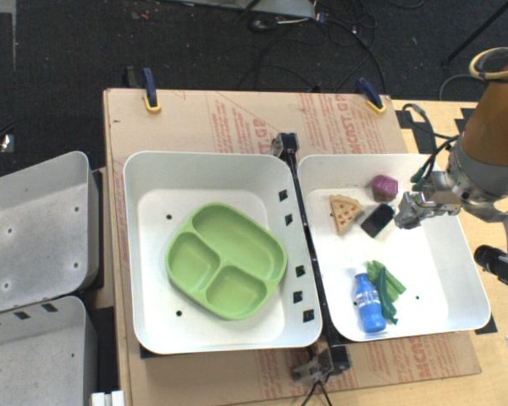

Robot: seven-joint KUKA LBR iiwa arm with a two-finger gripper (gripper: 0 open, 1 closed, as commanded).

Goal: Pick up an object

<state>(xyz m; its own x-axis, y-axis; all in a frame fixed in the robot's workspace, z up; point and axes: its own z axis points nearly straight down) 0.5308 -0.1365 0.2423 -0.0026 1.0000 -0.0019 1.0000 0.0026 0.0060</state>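
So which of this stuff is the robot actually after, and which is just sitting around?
Candidates for picking, right bin:
- purple block
- pizza slice toy
- black flat item
- blue bottle
- green leafy toy
- gripper

Lying about:
- green divided plate, left bin
- clamps

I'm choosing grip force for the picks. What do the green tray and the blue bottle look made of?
The green tray looks like moulded hard plastic, matte, with one even colour and rounded compartment walls. The blue bottle seems to be glossy plastic, with a light label band; whether it is rigid or soft can't be told from here.
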